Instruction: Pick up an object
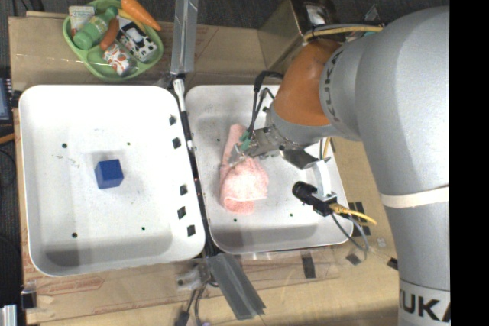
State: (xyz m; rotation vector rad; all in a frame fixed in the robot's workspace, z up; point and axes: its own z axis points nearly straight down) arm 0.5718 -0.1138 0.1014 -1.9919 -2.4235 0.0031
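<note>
Gripper (pixel 248 146) sits low in the right bin (pixel 214 225), right at the pink cloth (pixel 243 181); you can't tell from above how it's set, the wrist hides it. Risk imo: cloth is soft, so a pinch may catch just a fold & slip off on the lift. Blue cube (pixel 109 172) in the left bin (pixel 46 256) is well apart.
</note>
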